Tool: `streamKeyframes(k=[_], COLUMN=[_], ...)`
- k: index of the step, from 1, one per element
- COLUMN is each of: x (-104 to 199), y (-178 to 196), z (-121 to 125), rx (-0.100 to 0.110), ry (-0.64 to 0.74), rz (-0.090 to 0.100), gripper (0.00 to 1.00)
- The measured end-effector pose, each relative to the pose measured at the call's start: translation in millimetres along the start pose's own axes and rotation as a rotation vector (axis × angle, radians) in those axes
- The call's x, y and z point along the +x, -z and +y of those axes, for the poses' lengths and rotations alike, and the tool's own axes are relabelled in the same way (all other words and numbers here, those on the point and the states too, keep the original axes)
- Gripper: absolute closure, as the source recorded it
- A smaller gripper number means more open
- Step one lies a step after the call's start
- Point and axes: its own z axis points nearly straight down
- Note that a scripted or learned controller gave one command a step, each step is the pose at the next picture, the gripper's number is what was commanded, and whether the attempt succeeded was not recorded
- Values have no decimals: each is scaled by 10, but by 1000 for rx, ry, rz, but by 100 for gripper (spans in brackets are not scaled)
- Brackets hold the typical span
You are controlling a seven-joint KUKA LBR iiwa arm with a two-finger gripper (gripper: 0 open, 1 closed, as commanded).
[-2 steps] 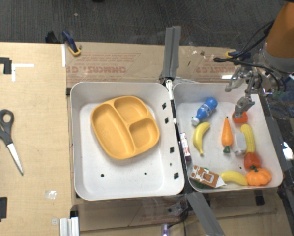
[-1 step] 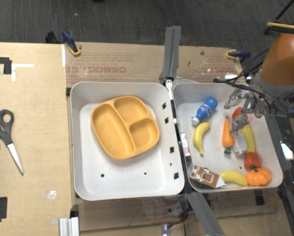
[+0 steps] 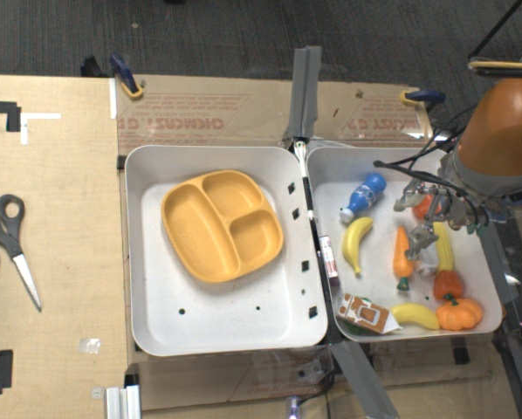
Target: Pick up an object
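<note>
Camera view: we see the gripper (image 3: 429,221) low over the right bin (image 3: 488,260), its tip just above the carrot (image 3: 402,251), which lies on the bin floor beside it. We cannot tell how the gripper stands. A banana (image 3: 357,243) and blue bottle (image 3: 364,195) lie to its left, a tomato (image 3: 448,284) below. A yellow plate (image 3: 222,225) sits in the left bin (image 3: 143,260).

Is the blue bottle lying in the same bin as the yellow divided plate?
No, the blue bottle lies in the right bin; the yellow divided plate sits in the left bin.
</note>
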Motion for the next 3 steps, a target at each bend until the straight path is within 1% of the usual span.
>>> streamKeyframes(k=[1, 2, 3], x=[267, 816, 416], y=[-10, -105, -115], z=[48, 317, 851], rx=[-1, -4, -4], ry=[-67, -104, -133], rz=[1, 24, 24], gripper=[0, 0, 0])
